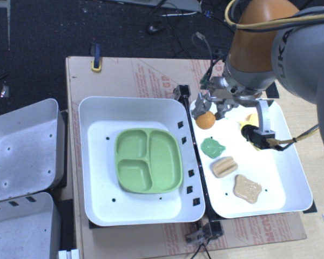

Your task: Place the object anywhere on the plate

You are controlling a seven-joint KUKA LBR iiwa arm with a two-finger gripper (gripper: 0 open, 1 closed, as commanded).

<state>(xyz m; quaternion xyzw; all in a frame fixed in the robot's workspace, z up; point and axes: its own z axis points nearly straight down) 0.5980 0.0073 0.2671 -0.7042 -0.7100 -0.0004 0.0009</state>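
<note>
The green plate, with three compartments, lies in the left bin and has nothing on it. A small orange ball rests at the upper left corner of the right bin, close to the divider. My gripper hangs right over the orange ball, its tip at the ball's top edge. The wrist hides how the gripper meets the ball.
In the right bin lie a green leafy piece, a tan bun, a slice of toast and a yellow item partly under the arm. A black cable end hangs over that bin.
</note>
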